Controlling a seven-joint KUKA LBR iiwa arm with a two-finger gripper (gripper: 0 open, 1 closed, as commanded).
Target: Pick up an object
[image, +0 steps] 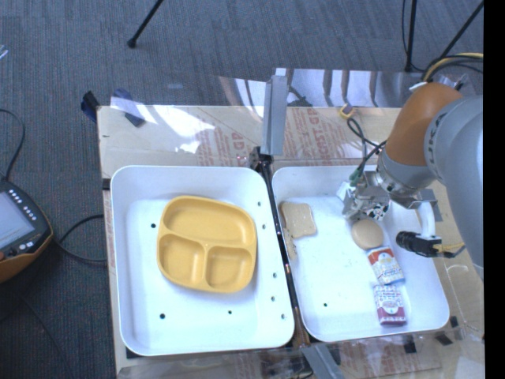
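Over the right bin (316, 322), the gripper (364, 204), its state impossible to tell, hovered just above a round tan cookie-like toy (367, 234), seemingly light, stiff, best pinched across its edges.

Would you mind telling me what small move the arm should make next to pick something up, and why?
Probably a short straight descent: the gripper hangs in the right bin just above the round tan piece, which lies apart from the toast slice and only close to the red packets.
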